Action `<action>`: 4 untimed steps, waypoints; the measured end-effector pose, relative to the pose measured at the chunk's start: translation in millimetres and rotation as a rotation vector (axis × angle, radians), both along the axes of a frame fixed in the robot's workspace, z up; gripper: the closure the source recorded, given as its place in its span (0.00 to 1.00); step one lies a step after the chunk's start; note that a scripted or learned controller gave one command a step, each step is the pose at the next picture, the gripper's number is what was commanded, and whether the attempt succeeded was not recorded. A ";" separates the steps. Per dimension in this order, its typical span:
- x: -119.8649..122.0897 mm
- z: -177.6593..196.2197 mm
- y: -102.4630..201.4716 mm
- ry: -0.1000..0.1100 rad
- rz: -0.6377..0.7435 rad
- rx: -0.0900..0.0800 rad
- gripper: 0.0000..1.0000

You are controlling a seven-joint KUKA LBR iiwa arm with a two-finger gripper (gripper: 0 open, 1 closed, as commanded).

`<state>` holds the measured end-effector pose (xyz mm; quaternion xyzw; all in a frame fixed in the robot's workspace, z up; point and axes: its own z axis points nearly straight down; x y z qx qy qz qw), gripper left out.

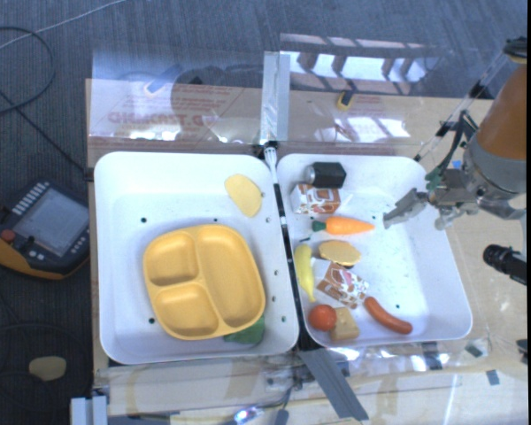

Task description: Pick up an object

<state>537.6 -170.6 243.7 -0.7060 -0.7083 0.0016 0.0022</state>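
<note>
So nothing is picked yet, as far as the frame shows; the gripper point(418, 204) sits over the upper right part of the right bin point(442, 282), reaching in from the right, and nothing is visible between its fingers; one finger point(403, 209) sticks out to the left toward the carrot point(347, 227), the other is blurred against the wrist, so I can't tell how far apart they are.

Candidates are all lying in the right bin, along its left half: black block point(327, 173) at the top; small printed carton point(319, 200) just below it; carrot beside that; bread-like slice point(338, 252); banana point(303, 271) against the left wall; second carton point(341, 282); tomato point(322, 317) touching a tan cube point(343, 324); sausage point(388, 315) at lower right.

Left bin point(115, 237) holds a yellow divided tray point(203, 280), a pale yellow chip-shaped piece point(243, 193) and something green point(246, 333) peeking out under the tray.

My read: approach stage only; descent, closing on an item and lift are all left; carrot is nearest to the fingertip.
</note>
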 end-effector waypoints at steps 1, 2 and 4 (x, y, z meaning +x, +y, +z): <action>54.4 -85.8 52.4 0.002 -0.089 -0.002 0.00; 54.4 -85.8 52.4 0.002 -0.089 -0.001 0.00; -48.5 -153.8 68.0 -0.019 0.085 -0.003 0.00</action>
